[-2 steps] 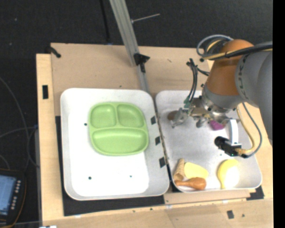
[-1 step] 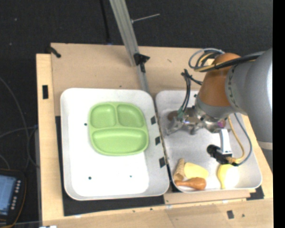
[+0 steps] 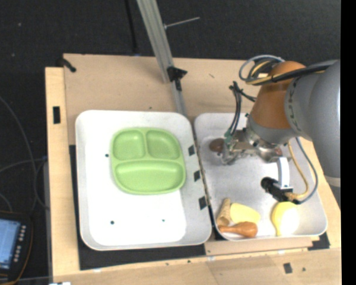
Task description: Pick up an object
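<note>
In the right bin (image 3: 249, 180), my gripper (image 3: 230, 152) reaches down at the upper left part. A small brown round object (image 3: 216, 145) lies just to its left, touching or nearly touching it. Whether the gripper holds it is hidden by the wrist. Along the front edge of the same bin lie a pale yellow wedge (image 3: 247, 213), an orange-brown piece (image 3: 242, 229), a beige stick (image 3: 224, 209) and a yellow and white rounded object (image 3: 285, 219).
The left bin (image 3: 95, 218) holds a green divided plate (image 3: 148, 161). A metal pole (image 3: 157, 34) slants up behind the bins. A black connector with cables (image 3: 275, 187) hangs from the arm over the right bin. The bench's wooden edge runs around both bins.
</note>
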Controlling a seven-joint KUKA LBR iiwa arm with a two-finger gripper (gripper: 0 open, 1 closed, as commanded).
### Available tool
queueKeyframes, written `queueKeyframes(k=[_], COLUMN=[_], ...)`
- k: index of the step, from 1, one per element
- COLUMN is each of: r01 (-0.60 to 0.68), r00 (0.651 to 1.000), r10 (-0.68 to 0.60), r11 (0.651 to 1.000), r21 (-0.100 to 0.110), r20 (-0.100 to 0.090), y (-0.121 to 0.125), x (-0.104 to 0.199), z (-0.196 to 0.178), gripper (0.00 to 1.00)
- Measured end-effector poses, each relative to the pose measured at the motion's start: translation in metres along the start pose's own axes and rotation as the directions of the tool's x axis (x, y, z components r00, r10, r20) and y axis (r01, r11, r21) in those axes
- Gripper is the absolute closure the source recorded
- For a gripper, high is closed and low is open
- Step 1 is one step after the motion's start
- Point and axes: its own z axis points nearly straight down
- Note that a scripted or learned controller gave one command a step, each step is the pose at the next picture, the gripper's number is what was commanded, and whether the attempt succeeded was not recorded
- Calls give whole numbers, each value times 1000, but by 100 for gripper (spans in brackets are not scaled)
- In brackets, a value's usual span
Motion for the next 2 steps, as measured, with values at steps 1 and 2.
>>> queueKeyframes(k=[1,2], r01=[6,3], r00=[1000,1000], r10=[-6,-3], r11=[1000,1000], r21=[-1,-3], r20=[0,1], y=[-2,-3], x=[3,-5], z=[-45,-91], gripper=[100,100])
